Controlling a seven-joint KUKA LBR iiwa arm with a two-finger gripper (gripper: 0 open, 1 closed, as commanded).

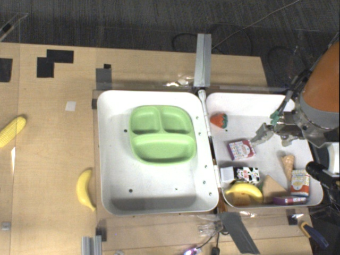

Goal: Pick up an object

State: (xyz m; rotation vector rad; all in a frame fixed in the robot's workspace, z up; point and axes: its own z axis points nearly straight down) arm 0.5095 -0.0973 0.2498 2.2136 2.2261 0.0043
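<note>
End effector (270, 130) hovering above right bin (249, 104), near its far right corner; finger state cannot be told. Nothing seen held. Step judged: approach, grasp not yet made. Nearest candidates: pink carton (240, 150) just below-left, strawberry (219, 120) toward bin's far left corner, ice-cream cone (287, 165) toward right edge. Next move calls for descent squarely over one item.

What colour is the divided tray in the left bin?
Light green, seen in the camera view: divided tray.
</note>
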